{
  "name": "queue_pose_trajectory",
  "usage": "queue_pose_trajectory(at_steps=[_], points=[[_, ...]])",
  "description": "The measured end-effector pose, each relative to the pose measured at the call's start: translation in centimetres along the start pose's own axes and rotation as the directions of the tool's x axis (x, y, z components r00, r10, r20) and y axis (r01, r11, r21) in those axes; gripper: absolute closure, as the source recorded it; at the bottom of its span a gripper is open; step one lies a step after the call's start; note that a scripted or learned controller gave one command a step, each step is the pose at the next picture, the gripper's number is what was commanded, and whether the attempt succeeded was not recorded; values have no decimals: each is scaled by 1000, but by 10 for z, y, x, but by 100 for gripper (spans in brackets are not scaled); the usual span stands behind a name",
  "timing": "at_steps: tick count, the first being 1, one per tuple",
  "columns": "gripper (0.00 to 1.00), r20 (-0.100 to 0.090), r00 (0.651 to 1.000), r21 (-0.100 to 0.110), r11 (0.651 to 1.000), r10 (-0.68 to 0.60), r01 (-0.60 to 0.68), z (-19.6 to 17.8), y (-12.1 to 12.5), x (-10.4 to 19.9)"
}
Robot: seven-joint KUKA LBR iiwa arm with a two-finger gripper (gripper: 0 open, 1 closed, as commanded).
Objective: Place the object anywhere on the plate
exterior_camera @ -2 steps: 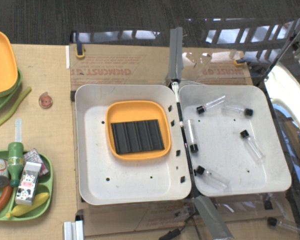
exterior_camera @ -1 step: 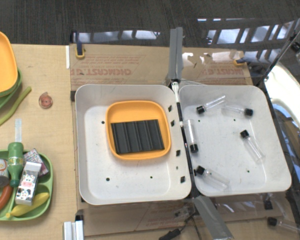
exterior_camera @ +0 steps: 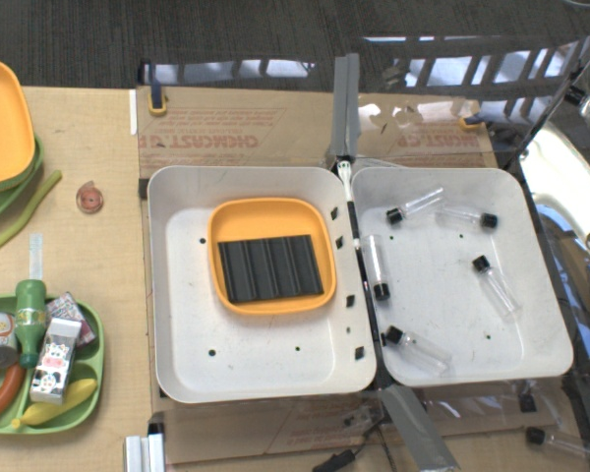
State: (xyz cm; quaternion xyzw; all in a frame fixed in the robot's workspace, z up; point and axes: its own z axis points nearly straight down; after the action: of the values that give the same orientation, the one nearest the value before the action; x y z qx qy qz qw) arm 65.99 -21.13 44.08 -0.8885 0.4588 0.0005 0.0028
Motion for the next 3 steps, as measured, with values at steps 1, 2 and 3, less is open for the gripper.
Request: queue_pose_trajectory(at_steps=[1,2,3], points=[[100,-1,965,-1,965,-263,263,0,0,1],[100,0,789,0,789,-614,614,0,1,1],[100,0,728,1,728,-685,685,1,5,7]])
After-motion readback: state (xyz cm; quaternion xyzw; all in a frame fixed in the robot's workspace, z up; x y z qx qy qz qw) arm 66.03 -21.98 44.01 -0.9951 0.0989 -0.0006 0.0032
